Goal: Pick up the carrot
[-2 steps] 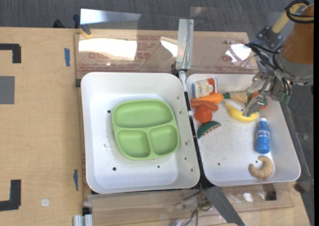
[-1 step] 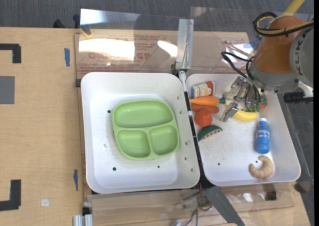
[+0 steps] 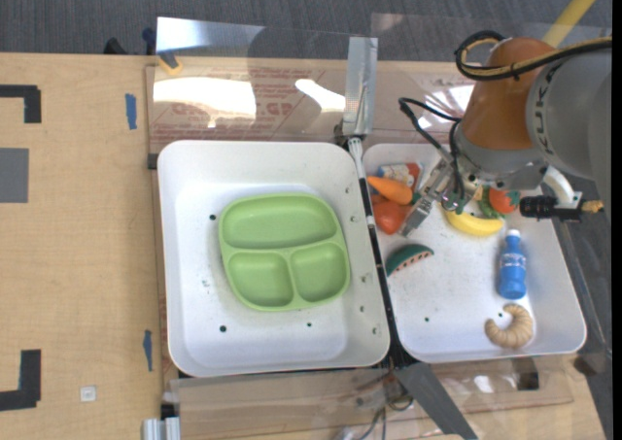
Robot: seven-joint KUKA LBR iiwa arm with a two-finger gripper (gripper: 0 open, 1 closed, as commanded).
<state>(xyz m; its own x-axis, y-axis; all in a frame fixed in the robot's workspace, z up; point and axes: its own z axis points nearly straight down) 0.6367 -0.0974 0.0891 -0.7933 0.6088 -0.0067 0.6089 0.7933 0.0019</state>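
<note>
The carrot (image 3: 390, 188) is orange and lies slanted in the right bin's (image 3: 457, 317) far left corner, close to the wall between the bins. My gripper (image 3: 429, 205) hangs low just right of the carrot's thick end, under the orange wrist band. From this angle the arm's wrist hides how the gripper meets the carrot, and nothing shows as held.
A red-orange piece (image 3: 388, 219) lies just in front of the carrot and a watermelon slice (image 3: 408, 257) nearer still. A banana (image 3: 473, 223) and a red fruit (image 3: 501, 200) lie under the wrist. A blue bottle (image 3: 512, 265) and croissant (image 3: 512, 325) sit front right. The left bin (image 3: 185, 234) holds a green divided plate (image 3: 284, 252).
</note>
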